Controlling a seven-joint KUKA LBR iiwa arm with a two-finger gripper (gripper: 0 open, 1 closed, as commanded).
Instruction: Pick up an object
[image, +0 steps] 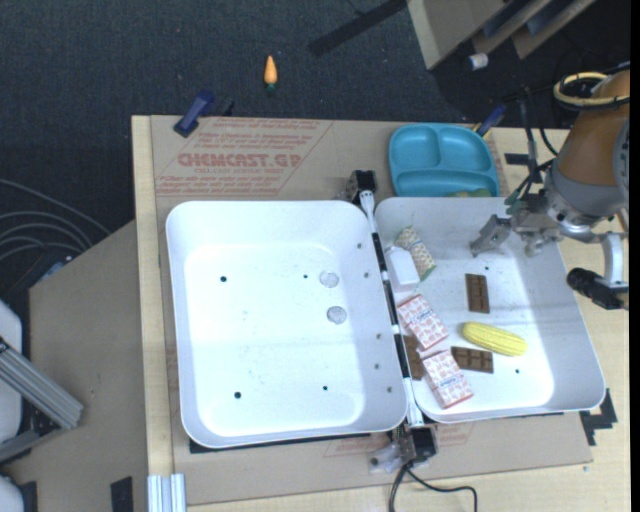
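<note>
The arm comes in from the right, and its end effector hangs over the far part of the right bin, near the rim. Two grey fingers stand apart with nothing between them, so it is spread and holds no object.

All the loose things lie in the right bin. A yellow corn cob lies near the middle, its long axis running left to right with a slight tilt, the right end a little nearer the camera. A dark chocolate bar sits just beyond it, long axis running near to far. A second brown bar lies just in front of the corn, long axis left to right. Two red-and-white patterned boxes lie by the left wall: one farther back, the other nearer the front, both angled diagonally. A pale wrapped packet sits near the far left corner, with a white block touching it.

The left bin shows two small round grey spots on its floor. Behind the bins on the surface rests a blue divided tray. On the floor beyond lies a small orange piece.
</note>
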